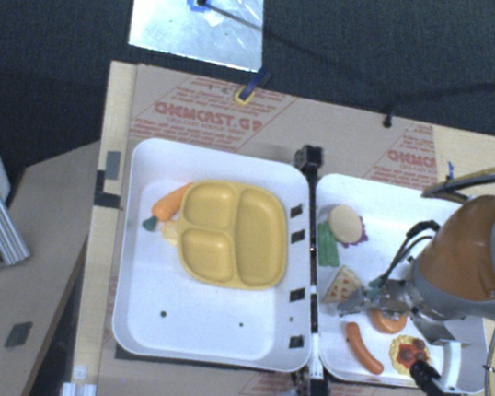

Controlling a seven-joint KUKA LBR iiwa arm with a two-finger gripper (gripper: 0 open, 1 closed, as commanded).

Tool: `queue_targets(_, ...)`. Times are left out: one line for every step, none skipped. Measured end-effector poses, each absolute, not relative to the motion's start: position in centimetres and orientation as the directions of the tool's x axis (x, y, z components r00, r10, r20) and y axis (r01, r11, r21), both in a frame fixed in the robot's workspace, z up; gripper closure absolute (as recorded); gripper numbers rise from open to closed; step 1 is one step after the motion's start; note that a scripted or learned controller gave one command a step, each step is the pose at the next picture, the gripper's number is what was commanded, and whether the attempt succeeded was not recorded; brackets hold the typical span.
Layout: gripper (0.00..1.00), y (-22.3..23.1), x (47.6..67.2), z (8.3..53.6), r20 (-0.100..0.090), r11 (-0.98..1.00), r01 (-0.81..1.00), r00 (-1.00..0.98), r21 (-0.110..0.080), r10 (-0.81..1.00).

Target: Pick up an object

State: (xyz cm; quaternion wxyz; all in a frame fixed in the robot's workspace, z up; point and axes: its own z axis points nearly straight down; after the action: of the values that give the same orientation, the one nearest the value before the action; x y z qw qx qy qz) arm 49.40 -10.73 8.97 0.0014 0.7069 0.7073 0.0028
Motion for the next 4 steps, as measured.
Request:
queue_targets(1.0, -11.2, 49.7, 10.2, -0.012, -0.002, 1.0, 0.002, 0.022, 1.0)
queue_targets(1.0, -11.3, 49.3, 16.3, -0.001, 0.004, 1.0, -0.004, 0.004, 1.0)
queue_targets(1.0, -12.0, 49.9, 22.4, -0.002, 0.004, 1.0, -0.004, 0.008, 1.0)
queue_targets(1.0, -12.0, 50.0, 22.4, -0.001, 0.004, 1.0, -0.004, 0.003, 1.0)
